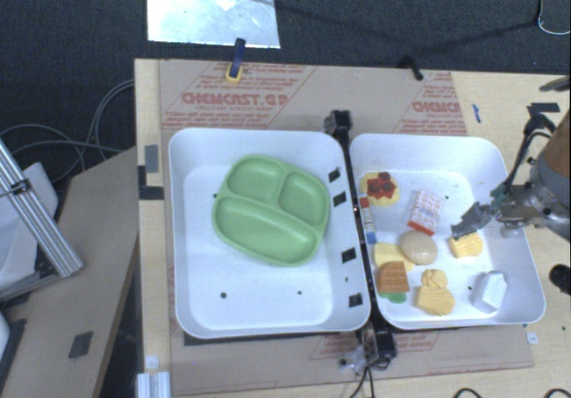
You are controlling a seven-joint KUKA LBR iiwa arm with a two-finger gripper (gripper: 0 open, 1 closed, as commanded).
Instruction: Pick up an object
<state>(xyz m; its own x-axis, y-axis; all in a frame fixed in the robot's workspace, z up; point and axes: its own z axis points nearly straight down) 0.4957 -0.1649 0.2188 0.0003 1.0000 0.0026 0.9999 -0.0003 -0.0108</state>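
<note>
Reaching in over right bin [500,155], gripper [470,225] hangs low; cannot tell its state, tip too small and dark. Nearest target: yellow cheese wedge [467,246], inside right bin, just below and touching-close to gripper tip, right of beige bun [417,247]. Judged light, stiff plastic toy, smooth, slightly slippery; best pinch across flat opposite faces.

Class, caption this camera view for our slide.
Claw reaches into right bin of toy food; green plate fills left bin.
</note>
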